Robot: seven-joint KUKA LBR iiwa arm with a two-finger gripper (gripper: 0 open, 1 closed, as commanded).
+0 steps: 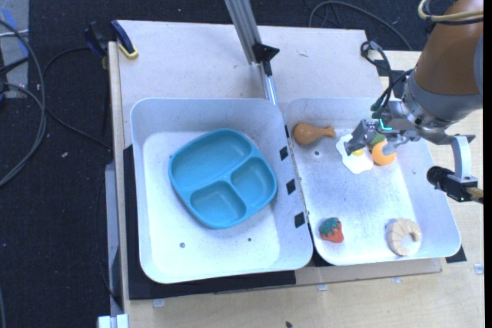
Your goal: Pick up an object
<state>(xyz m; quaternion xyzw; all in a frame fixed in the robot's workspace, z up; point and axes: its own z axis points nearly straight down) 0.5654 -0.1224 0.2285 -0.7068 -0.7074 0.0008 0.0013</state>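
From above, the desk carries two white bins side by side, and the right bin serves as the landmark. The arm reaches in over that bin's far right corner, and its gripper hangs low over the bin's far half. Directly at the jaws lies a flat white piece with a yellow spot, a fried egg toy, and an orange ball sits touching the gripper's right side; whether the jaws are open or closed on either cannot be told. A tan drumstick lies in the bin's far left part, just beside the gripper. A strawberry and a pale pastry rest along its near edge. The left bin holds a blue divided plate.
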